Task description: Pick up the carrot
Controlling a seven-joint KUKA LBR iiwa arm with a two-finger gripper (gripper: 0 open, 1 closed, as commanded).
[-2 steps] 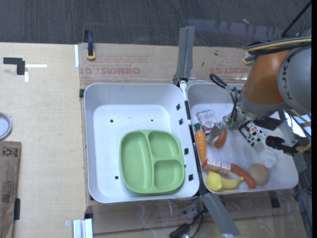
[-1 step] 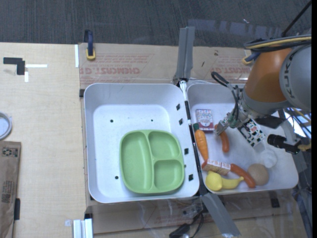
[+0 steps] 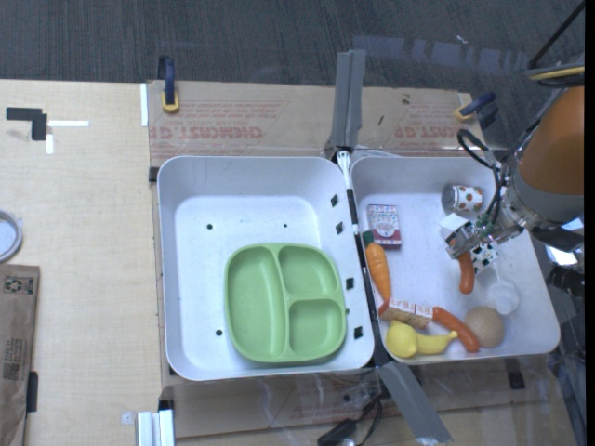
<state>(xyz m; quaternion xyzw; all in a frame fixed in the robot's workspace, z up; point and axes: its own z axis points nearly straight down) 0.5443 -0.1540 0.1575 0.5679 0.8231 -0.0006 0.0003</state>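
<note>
Along the left wall of the right bin (image 3: 544, 337) lies the carrot (image 3: 377, 272), lengthwise, green top toward the bin's far side, tip toward the near side. It rests flat on the bin floor and nothing grips it.

The gripper (image 3: 469, 244) hangs over the right half of the right bin, well apart from the carrot, on the grey arm (image 3: 548, 170) with the orange band that enters over the bin's right rim. Cannot tell whether the gripper is wide or narrow; its tip is a dark clutter from this angle. A short orange piece (image 3: 467, 277) sits right under the gripper; cannot tell if it is touching or held.

Other things in the right bin:
- small red and white box (image 3: 383, 224), near the left wall, just beyond the carrot's green top
- white cup with orange dots (image 3: 462, 197), far side, lying tipped
- wrapped bar (image 3: 410, 311), near left corner, just beside the carrot's tip
- yellow banana (image 3: 418, 343), near left corner, against the near wall
- red sausage-shaped thing (image 3: 456, 328), near side, middle
- beige ball (image 3: 484, 325), near right corner

Left of the right bin, the left bin (image 3: 186, 249) touches it side by side and holds a green divided plate (image 3: 284, 302).
</note>
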